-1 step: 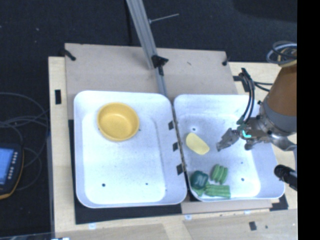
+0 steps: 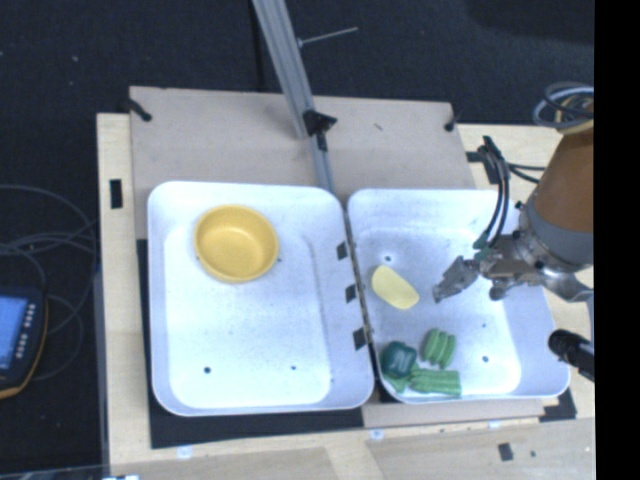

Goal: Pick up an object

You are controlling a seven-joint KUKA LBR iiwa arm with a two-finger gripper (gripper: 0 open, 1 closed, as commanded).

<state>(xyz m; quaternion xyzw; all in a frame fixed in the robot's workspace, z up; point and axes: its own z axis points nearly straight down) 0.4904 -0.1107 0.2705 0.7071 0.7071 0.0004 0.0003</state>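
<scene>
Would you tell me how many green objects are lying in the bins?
3, all in the right bin near its front edge: a dark green piece, a light green piece, and another just below.

- My overhead camera shows a metal pole (image 2: 285, 53) slanting across the bench (image 2: 230, 133).
- A handheld screen unit (image 2: 18, 330) glows blue on the dark floor (image 2: 90, 28), cables (image 2: 60, 223) trailing beside it.

no legible text, labels, brand marks or nos. on the bins (image 2: 250, 193), bench or arm, handheld device w/ lit blue screen (image 2: 15, 333) at left edge, screen contents too small and blurred to read
</scene>
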